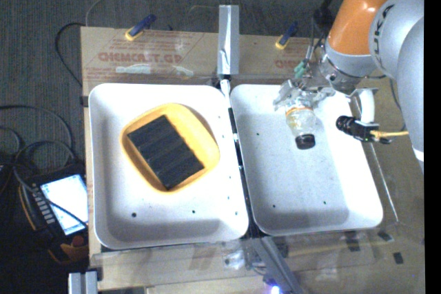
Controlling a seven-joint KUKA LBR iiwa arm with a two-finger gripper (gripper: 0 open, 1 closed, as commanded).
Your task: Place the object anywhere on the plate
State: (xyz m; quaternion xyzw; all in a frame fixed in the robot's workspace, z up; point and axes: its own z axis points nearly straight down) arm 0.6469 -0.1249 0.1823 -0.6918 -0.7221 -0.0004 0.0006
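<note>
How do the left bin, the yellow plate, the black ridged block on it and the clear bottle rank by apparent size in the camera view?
Largest to smallest:
1. left bin
2. yellow plate
3. black ridged block
4. clear bottle, under the gripper; partly hidden by it and possibly raised toward the camera, but clearly smallest.

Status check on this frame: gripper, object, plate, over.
Gripper over right bin, at the clear bottle; grip unclear. Bottle dark cap down, near bin's back. Yellow plate in left bin, dark ridged pad on it.
</note>
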